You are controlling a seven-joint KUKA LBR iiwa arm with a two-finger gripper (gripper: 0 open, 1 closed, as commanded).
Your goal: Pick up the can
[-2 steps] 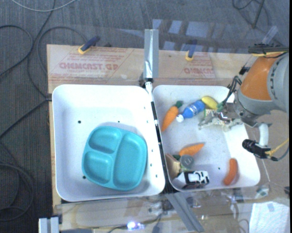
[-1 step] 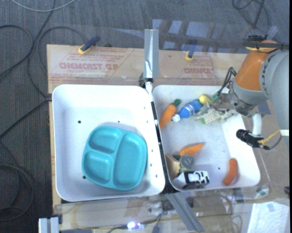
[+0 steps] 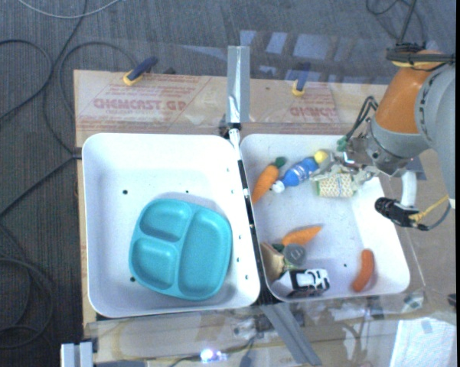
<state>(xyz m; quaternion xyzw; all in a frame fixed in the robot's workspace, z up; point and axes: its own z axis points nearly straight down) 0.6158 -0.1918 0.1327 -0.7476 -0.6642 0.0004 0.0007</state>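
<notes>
Bring gripper [image 3: 350, 163], now well apart from can [image 3: 295, 255], squarely over it. Avoid carrot [image 3: 302, 235] just beside can. Cannot tell whether gripper is released or clenched.

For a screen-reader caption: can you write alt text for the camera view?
The arm's hand hangs over the right bin's far edge, above a bottle, carrots, a sausage and a can. The left bin holds a teal divided plate.

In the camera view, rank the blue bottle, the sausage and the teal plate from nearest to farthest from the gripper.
From the gripper, at the right bin's far side:
1. Blue bottle, just left of it in the same bin.
2. Sausage, at that bin's near right corner.
3. Teal plate, in the left bin.
</notes>
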